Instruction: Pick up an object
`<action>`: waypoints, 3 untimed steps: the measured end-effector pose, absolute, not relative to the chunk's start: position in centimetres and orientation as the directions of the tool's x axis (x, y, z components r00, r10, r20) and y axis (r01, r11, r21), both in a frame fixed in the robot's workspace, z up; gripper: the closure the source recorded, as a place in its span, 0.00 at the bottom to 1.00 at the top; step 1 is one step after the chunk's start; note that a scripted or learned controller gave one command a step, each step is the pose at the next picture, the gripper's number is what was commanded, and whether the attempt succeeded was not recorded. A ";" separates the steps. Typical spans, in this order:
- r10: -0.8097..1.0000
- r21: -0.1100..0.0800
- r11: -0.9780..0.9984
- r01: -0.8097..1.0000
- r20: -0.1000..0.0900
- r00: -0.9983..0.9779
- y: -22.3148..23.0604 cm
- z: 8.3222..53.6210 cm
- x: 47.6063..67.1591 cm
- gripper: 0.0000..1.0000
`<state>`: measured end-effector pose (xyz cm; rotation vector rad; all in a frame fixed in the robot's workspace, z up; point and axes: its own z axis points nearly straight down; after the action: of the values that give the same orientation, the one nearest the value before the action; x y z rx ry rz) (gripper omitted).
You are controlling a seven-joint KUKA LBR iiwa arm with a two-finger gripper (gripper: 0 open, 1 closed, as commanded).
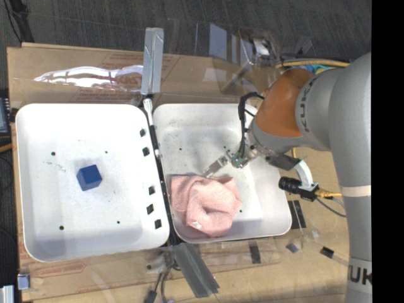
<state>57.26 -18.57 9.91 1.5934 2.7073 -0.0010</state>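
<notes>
Gripper over right bin, cloth just below

Cloth [207,204] bunched in a pink heap at the near edge of the right bin [189,122], against the divider side. Just beyond the cloth, gripper [219,164] low over the bin floor, tips angled toward the divider, near the cloth's top edge but apart from it as far as can be judged. Fingers too small and slanted to read: cannot tell whether spread or pressed together, and nothing visibly pinched. Farther off, across the divider from the cloth, blue cube [89,177] alone in the left bin [38,125].

Likely step: closing in on the cloth. To do well: come down on the thickest fold, not the thin rim; press in enough to gather fabric; lift straight, clear of the bin wall.
</notes>
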 end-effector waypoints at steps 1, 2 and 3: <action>0.770 0.002 0.638 0.770 -0.001 -0.638 -18.9 9.3 53.7 0.00; 0.767 0.002 0.642 0.767 -0.002 -0.642 -18.8 10.4 53.8 1.00; 0.767 0.002 0.642 0.767 -0.002 -0.642 -18.8 10.4 53.8 0.00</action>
<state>53.81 -18.83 10.37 1.3279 2.8440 0.0021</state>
